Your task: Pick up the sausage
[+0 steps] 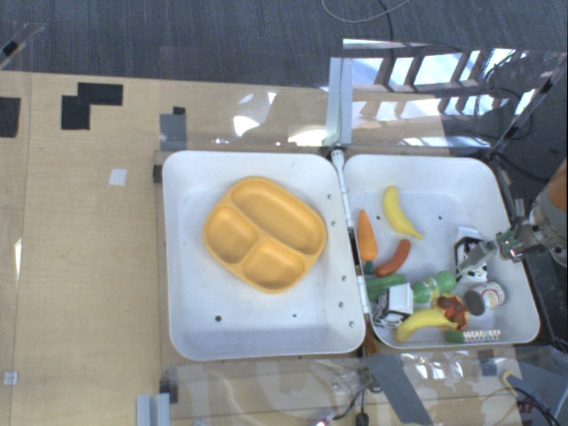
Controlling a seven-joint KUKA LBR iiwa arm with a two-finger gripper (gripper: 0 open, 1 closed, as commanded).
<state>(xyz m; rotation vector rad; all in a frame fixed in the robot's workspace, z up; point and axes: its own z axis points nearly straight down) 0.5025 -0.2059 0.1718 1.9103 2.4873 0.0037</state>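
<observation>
The sausage (393,257), a short reddish-orange link, lies tilted in the right bin (444,180), toward that bin's left wall and a little below its middle, with its lower end touching a green object (387,284) that is too jumbled to name. Just to its left, an orange carrot (366,236) lies along the left wall, and a yellow banana (398,212) rests above them, apart from the sausage. A second banana (424,322) curves along the bin's near edge, partly overlapped by a heap of small items; within that heap a green bottle-like piece (437,285) can be made out, while the rest blurs together. The gripper (470,254) sits near the right wall of this bin, well apart from the sausage; its dark fingers merge with the clutter beneath, so how far they are spread cannot be told, and nothing can be seen between them. Most of the arm (543,229) is cut off at the right. In the left bin (257,340) a yellow divided plate (264,232) lies at the centre.
</observation>
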